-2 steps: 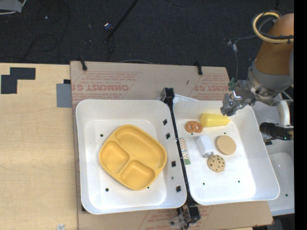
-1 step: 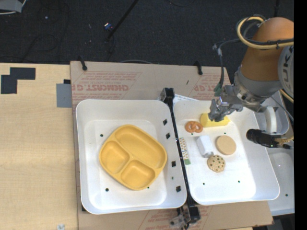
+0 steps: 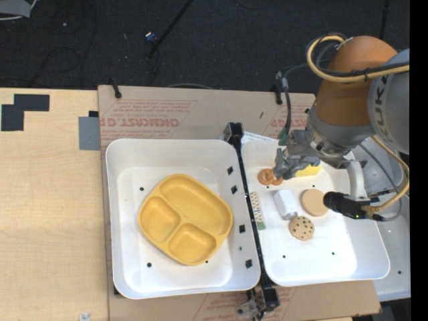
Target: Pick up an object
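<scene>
Cardboard [image 3: 154, 116] under the bins reads mirrored "CHEMCAST GP"; tool [image 3: 284, 169], grip unclear, hangs beside the doughnut [image 3: 269, 176].

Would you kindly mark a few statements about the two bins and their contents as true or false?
1. The yellow tray lies in the left bin. True.
2. The cookie sits on the tray. False: it lies in the right bin.
3. The gripper is over the right bin. True.
4. The tray has one compartment. False: it has three.
5. The white block lies in the left bin. False: it lies in the right bin.
</scene>
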Available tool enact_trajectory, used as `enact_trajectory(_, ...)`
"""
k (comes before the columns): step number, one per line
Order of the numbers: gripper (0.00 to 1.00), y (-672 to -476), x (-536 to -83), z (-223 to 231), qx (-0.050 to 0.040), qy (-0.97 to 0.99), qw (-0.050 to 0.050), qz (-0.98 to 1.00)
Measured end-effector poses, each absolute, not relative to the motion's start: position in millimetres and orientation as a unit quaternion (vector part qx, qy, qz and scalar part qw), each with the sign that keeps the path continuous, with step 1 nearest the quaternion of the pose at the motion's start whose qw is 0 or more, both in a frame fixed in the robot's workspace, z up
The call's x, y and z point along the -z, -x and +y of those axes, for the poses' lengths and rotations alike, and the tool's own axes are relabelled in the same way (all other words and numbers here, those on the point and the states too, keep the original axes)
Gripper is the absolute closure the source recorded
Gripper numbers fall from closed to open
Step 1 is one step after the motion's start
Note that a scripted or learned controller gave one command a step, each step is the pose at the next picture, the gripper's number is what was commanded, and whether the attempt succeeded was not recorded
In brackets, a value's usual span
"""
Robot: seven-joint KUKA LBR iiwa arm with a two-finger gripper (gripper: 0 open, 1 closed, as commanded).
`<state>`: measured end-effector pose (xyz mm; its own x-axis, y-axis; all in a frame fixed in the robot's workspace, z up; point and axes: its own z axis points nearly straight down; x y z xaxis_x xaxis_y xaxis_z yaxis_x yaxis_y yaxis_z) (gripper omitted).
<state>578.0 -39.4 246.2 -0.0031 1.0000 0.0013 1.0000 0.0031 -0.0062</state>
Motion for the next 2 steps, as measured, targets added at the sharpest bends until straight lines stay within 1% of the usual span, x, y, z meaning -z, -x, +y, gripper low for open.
enact_trajectory(1,1.0,-559.1,-245.6,18.6,-0.0012,0.705,0.003,-0.709)
enact_trajectory(2,1.0,-538.0,-227.7,60.1,-0.0022,0.706,0.003,-0.709)
